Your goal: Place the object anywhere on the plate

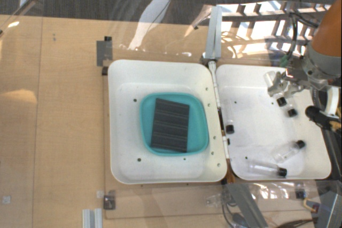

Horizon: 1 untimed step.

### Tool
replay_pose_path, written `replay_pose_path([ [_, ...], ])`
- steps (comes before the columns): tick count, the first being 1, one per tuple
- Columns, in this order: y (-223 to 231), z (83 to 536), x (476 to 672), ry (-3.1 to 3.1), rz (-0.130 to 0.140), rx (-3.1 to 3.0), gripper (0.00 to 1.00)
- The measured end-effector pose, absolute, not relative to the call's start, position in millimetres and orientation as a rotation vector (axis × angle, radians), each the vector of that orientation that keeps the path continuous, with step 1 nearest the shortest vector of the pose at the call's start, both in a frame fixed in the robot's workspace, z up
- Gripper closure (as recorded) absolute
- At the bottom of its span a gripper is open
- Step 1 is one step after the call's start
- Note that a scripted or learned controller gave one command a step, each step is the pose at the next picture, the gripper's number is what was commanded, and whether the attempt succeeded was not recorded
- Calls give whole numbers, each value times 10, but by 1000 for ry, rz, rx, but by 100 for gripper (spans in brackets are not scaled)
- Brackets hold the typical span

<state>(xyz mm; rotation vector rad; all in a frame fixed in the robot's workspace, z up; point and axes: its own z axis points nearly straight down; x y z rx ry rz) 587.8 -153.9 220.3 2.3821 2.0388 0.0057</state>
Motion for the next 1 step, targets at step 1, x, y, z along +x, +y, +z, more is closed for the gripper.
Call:
replay_pose_path([
  [1,-610,1839,5286,2169,3,2271,100],
])
